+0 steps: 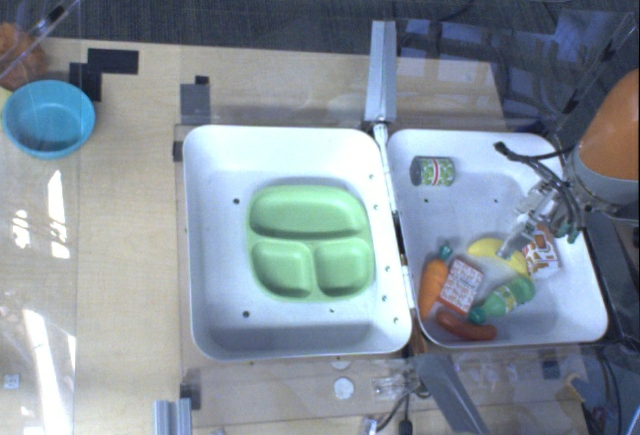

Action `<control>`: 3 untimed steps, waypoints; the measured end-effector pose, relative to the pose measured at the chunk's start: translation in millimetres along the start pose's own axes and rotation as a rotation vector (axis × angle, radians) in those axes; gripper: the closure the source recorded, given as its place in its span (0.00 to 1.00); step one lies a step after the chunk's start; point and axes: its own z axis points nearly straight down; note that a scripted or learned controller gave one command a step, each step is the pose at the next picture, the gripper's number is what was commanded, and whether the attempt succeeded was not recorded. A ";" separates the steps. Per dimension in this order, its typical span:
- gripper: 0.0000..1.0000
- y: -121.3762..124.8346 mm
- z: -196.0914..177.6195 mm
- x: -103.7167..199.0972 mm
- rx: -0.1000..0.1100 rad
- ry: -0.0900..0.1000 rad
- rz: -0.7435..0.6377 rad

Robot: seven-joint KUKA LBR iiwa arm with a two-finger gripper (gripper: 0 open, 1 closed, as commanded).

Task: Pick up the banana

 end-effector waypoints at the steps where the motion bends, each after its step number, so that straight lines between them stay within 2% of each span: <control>1: 0.00 46.5 2.4 -70.0 -0.002 -0.004 -0.131; 2: 0.00 14.9 28.5 -23.7 -0.001 -0.007 -0.309; 3: 0.00 46.4 -29.0 -71.5 -0.002 -0.005 -0.463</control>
